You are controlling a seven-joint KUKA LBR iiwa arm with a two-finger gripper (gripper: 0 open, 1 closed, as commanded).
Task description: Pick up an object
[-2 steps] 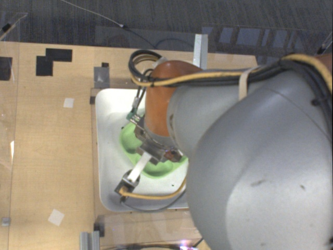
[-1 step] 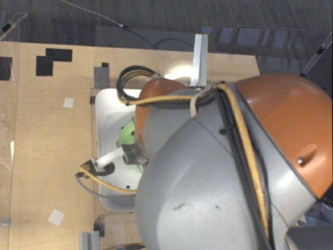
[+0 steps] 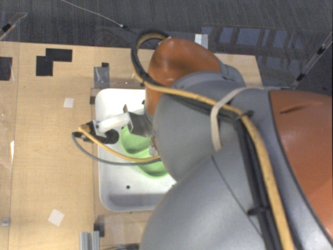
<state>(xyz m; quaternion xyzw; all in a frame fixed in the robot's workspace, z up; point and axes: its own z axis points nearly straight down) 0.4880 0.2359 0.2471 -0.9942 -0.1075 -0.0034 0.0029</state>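
A bright green object (image 3: pixel 136 146) lies in the white bin (image 3: pixel 106 100), near the bin's middle, and the arm covers part of it. My gripper (image 3: pixel 139 126) reaches down into that bin right over the green object's upper edge. A white fitting (image 3: pixel 112 123) and yellow and grey cables (image 3: pixel 86 137) hang off its left side. The big grey arm (image 3: pixel 208 155) with its orange band (image 3: pixel 179 61) hides the bin's right half and everything to the right of it.
The wooden bench (image 3: pixel 47 155) spreads out left of the bin, with black marks (image 3: pixel 54 60) at its far side and small white squares (image 3: pixel 56 216) on it. A metal bracket (image 3: pixel 101 75) stands at the bin's far left corner. The cable loop overhangs the bin's left rim.
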